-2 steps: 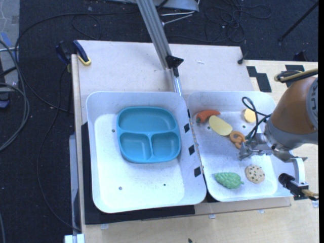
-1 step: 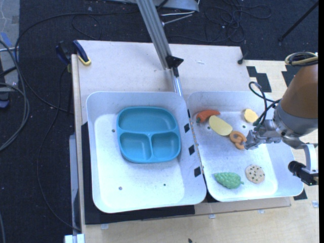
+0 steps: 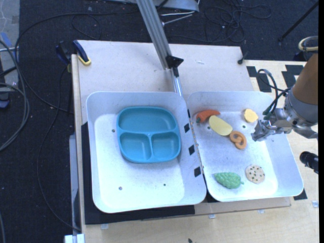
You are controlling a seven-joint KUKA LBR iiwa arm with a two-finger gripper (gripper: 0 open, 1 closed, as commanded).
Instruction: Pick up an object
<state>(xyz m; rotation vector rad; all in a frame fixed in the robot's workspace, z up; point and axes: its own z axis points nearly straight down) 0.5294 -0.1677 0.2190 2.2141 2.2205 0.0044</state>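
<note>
The right bin holds several toy foods: an orange carrot-like piece, a yellow slice, a brown pretzel, a small yellow piece, a cookie and a green leafy piece. My gripper hangs at the right side of this bin, just right of the pretzel and below the small yellow piece. Nothing shows between its fingers.
The left bin holds a blue divided tray. A slanted metal pole crosses the back of the bench above the bins' seam. Cables lie on the dark floor around the bench.
</note>
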